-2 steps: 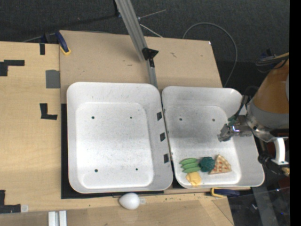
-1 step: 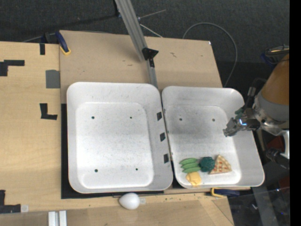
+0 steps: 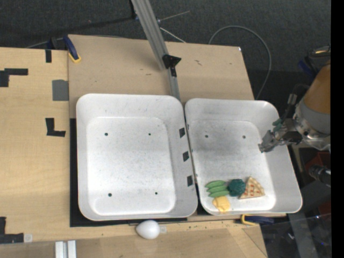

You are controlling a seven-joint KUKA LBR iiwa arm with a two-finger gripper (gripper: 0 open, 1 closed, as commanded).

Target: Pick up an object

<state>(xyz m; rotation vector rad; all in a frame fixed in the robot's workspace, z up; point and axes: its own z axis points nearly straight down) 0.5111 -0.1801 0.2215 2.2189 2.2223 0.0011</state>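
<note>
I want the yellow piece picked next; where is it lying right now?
The yellow piece lies in the right bin, near its front edge, just below the green pods and left of the pizza slice.

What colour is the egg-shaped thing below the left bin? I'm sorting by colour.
White egg-shaped thing, camera view.

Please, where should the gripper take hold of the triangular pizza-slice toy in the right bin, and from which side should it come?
Probably from above, closing across the two long sides of the pizza-slice toy. It lies flat near the right bin's front edge, with the dark green toy close against its left side, so its right half offers more free room. The gripper is over the bin's right side, above the toys in the picture.
</note>
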